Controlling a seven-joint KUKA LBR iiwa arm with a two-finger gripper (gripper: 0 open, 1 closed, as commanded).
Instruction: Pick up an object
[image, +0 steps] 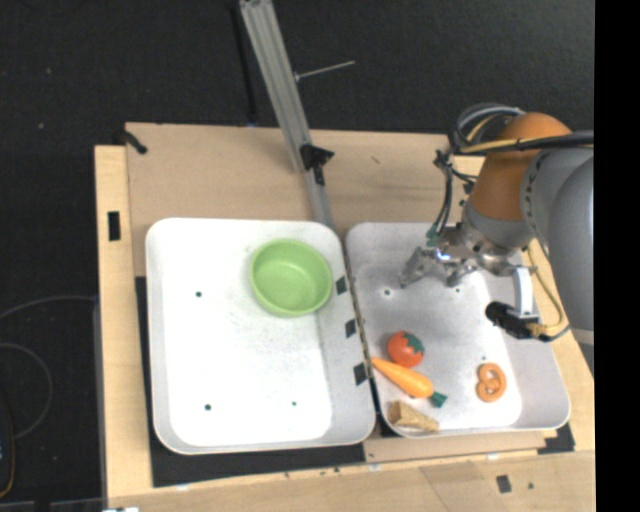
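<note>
My gripper (436, 272) hovers over the far part of the right bin (540, 395), its fingers spread open with only bare bin floor between them. Nearer the front of that bin lie a red tomato (405, 348), an orange carrot (402, 378) with a green stub, a small orange pretzel (490, 382) and a tan wedge of bread (412, 417) at the front rim. The tomato sits well in front of the gripper and apart from it. A green bowl (291, 278) stands upright in the left bin (200, 400).
A grey metal post (285, 95) slants up from between the bins at the back. The arm's wrist (505, 195) with its cables and a black fitting (512, 318) hang over the right bin's far right side. Wooden bench (220, 170) surrounds both bins.
</note>
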